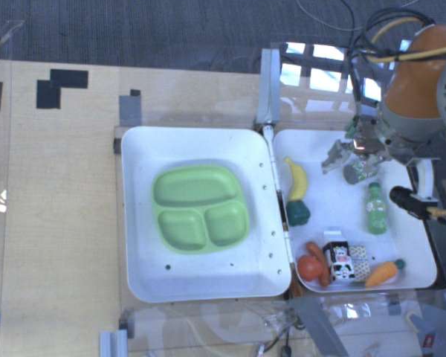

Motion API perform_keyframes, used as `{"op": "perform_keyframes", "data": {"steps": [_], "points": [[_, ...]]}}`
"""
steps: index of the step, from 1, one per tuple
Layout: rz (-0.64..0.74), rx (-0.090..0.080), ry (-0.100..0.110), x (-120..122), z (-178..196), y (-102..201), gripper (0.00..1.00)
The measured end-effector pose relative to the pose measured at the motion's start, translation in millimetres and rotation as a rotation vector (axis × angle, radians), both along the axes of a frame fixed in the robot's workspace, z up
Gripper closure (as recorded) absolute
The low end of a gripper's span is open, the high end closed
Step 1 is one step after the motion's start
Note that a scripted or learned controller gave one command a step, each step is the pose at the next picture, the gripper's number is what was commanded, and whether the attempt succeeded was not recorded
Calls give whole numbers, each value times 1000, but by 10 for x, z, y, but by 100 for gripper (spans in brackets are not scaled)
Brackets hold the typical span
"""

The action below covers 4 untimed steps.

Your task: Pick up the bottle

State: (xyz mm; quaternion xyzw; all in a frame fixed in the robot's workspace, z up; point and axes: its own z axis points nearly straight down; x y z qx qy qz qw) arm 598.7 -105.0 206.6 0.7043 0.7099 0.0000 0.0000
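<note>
Fingers (354, 155) of the gripper are spreading wide apart and holding nothing, hanging over the far part of the right bin (424, 274), just beyond the bottle (376, 208).

Nearest the camera, along that bin's front wall, an orange carrot (382, 273) is lying beside a small black-and-white carton (340, 261) and a red toy (313, 267). Farther in, the bottle is lying on the white floor near the right wall: small, pale green and translucent, with a green cap pointing away toward the gripper. To its left, a dark green lump (298, 213) is sitting just in front of a yellow banana (296, 179) by the dividing wall.

In the left bin (134, 274), a light green divided tray (201, 207) is resting. Behind everything, the grey and orange arm (424, 80) is reaching in over the tabletop (59, 222).
</note>
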Motion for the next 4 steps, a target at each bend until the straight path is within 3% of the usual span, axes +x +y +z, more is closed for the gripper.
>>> {"op": "perform_keyframes", "data": {"steps": [1, 2, 3, 4], "points": [[-23, -1, -2, -672, -277, -790, 0], [39, -1, -5, -322, -1037, -747, 0], [34, 0, -12, -684, -1179, -984, 0], [67, -2, -15, -1055, -1173, -994, 0]]}}
